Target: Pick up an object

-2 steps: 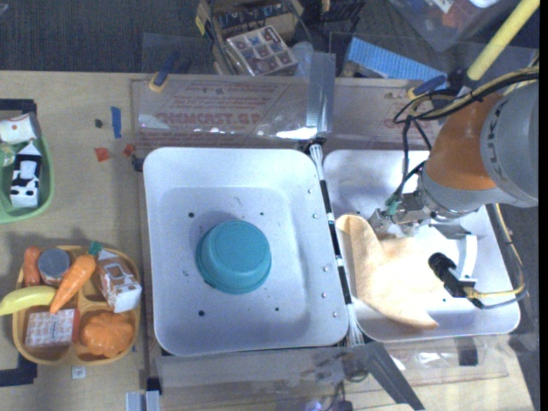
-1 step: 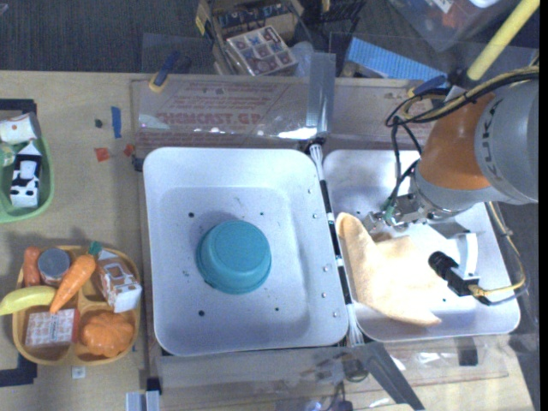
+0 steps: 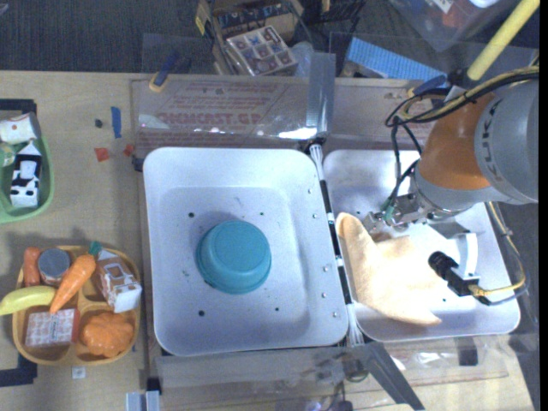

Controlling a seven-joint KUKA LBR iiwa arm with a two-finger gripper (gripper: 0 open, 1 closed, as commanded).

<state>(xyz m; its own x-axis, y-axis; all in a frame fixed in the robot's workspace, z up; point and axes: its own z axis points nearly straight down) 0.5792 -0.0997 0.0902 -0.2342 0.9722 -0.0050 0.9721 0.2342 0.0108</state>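
Claw [image 3: 383, 218] down in right bin [image 3: 505, 315], touching tan cloth's [image 3: 390, 276] upper edge, grip state unclear

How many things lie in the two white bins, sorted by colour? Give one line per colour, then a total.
Teal: 1, the bowl upside down in the left bin
Tan: 1, the cloth in the right bin
Total: 2
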